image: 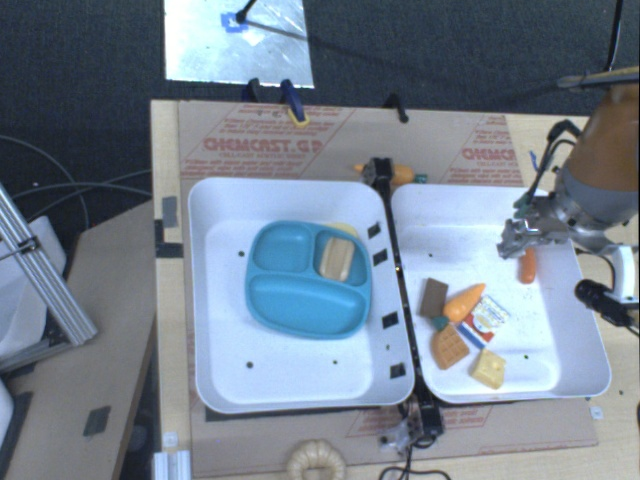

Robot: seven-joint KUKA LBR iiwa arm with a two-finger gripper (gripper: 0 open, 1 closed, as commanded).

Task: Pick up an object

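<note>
My gripper (pixel 520 240) hangs over the right bin (pixel 580 368), near its upper right part. A small orange-red stick (pixel 527 268) stands on end right under the gripper's tip, touching or nearly touching it. Lower in the same bin lie a brown block (pixel 433 296), an orange carrot piece (pixel 462 303), a white packet with red and blue print (pixel 487 318), a waffle-patterned cracker (pixel 450 347) and a pale yellow cube (pixel 489 368).
The left bin (pixel 225 368) holds a blue divided plate (pixel 300 298) with a tan bread-like piece (pixel 336 259) in its upper right compartment. Black clips line the divider between the bins (pixel 393 268). A small orange item (pixel 401 175) sits on the bench behind the bins.
</note>
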